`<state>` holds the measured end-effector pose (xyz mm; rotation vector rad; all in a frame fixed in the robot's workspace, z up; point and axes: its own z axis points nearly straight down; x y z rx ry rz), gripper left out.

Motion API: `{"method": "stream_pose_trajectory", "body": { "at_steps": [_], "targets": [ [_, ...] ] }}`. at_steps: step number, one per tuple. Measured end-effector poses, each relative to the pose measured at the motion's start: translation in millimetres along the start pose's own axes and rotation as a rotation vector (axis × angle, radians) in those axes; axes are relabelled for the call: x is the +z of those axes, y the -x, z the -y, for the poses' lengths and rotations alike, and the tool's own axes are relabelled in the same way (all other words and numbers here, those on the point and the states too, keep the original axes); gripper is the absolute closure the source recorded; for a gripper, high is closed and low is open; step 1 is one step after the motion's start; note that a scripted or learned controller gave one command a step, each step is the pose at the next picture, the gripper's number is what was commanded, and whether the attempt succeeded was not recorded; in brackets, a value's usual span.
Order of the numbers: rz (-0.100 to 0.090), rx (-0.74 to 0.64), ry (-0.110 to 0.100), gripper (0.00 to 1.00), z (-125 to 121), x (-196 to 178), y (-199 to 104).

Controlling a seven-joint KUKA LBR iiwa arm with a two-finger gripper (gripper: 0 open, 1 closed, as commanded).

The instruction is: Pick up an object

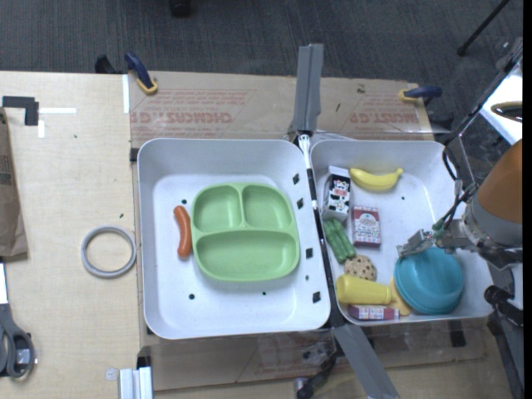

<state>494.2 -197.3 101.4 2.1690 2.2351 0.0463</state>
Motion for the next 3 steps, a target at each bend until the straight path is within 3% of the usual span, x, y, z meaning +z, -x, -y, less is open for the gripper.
{"method": "stream_pose_trajectory", "body": {
  "at_steps": [1,2,3],
  "targets": [
    [-0.001,-0.146,-0.040,0.00,-53,12,-24],
    [0.000,-0.044,-0.044,0.00,-48,13,-81],
    [-0.002,-0.044,-0.063,0.00,-149,20,-69]
  ]
}}
